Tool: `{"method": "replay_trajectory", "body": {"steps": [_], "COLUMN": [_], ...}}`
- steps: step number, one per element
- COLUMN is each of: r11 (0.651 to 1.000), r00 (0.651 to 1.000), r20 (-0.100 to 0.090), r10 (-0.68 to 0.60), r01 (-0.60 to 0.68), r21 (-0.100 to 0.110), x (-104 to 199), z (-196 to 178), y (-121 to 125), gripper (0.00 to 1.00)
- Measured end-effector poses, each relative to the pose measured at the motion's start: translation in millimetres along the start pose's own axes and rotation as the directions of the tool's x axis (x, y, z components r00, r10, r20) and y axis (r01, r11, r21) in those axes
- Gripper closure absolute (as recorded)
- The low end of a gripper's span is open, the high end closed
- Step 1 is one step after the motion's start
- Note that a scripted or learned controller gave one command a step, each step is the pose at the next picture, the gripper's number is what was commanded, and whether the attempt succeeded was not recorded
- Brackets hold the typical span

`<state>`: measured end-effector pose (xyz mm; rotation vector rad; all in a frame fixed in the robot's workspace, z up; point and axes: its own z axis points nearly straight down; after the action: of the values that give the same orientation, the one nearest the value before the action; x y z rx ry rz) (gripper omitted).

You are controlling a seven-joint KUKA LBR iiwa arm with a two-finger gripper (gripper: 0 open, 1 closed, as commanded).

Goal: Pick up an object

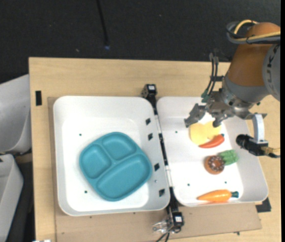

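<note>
Left bin (66, 135): a blue divided plate (114, 165) lies at centre-left of the frame. Right bin (177, 185): the gripper (206, 116), fingers spread apart and holding nothing, hangs in the upper right just above a yellow object (203, 131) and a red pepper (211, 142), whose long axis slants up to the right. These lie directly below the fingertips (the nearest candidates); a donut (214, 164), a green piece (229, 157) and a carrot (215, 196) sit lower in the frame.

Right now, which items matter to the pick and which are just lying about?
In play: pincer; yellow piece under it; red chili.
Lying about: blue divided plate in the left bin; donut; carrot.
</note>
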<state>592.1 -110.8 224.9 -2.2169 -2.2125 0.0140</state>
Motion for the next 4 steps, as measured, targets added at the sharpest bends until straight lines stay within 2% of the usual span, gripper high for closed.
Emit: {"method": "replay_trajectory", "body": {"steps": [1, 3, 4], "r11": [1.0, 1.0, 1.0], "r00": [1.0, 1.0, 1.0], "r20": [0.002, 0.001, 0.002], "r10": [-0.003, 0.0, 0.002], "r01": [0.003, 0.0, -0.002], "r21": [-0.014, -0.01, -0.012], "x": [0.0, -13.9, -15.1], "z": [-7.7, 93.9, 124.6], "y": [2.5, 7.5, 8.1], "gripper": [0.0, 0.0, 0.0]}}
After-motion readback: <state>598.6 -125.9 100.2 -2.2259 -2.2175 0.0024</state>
